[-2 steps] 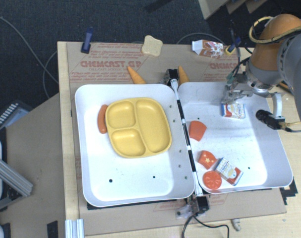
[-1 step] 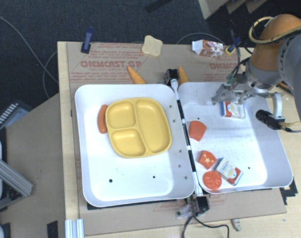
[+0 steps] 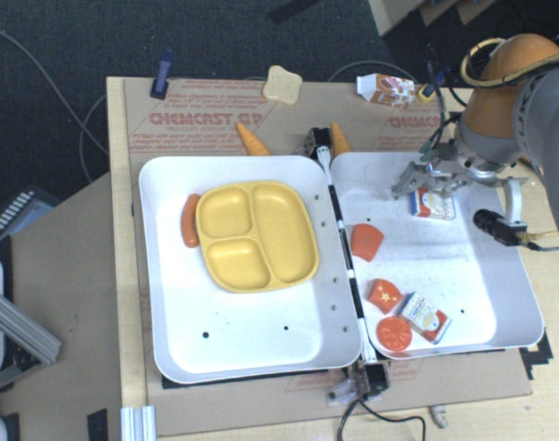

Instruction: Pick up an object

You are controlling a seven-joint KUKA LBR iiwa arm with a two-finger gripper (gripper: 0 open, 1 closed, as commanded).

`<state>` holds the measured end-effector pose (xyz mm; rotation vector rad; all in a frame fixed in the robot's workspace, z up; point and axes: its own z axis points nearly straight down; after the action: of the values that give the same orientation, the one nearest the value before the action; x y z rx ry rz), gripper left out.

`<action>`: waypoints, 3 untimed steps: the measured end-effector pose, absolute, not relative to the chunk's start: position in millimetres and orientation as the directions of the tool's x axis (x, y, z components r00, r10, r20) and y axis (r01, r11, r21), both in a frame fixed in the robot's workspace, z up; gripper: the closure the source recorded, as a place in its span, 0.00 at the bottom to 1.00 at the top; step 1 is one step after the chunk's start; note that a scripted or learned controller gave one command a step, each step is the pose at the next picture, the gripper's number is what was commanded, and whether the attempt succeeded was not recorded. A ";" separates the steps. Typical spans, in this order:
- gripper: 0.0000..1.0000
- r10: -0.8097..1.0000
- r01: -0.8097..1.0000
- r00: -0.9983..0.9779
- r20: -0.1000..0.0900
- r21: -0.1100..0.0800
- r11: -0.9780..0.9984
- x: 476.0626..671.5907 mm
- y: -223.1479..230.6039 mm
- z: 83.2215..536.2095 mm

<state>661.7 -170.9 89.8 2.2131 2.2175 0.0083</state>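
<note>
The end effector (image 3: 430, 178) hovers over a small carton (image 3: 433, 206) at the far side of the right bin (image 3: 500, 292); whether it is wide or narrow, I cannot tell. This looks like the approach; next it must descend and close squarely. The carton looks boxy, glossy cardboard.

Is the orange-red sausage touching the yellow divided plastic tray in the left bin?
Touching. The camera view shows the sausage lying right against the tray's left rim, no white bin floor between them.

Yellow tray (image 3: 257, 236), white bins (image 3: 247, 352) — red tomato (image 3: 394, 334), orange hotdog (image 3: 189, 220).
</note>
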 end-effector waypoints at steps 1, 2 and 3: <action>1.00 1.000 1.000 -0.002 -0.007 0.016 0.002 663.0 -172.5 101.8; 0.00 1.000 1.000 -0.002 -0.007 0.015 0.002 662.7 -172.5 101.4; 0.00 1.000 1.000 -0.001 -0.005 0.012 0.001 657.6 -170.8 90.2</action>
<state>657.6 -170.8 90.2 2.2113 2.2143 0.0071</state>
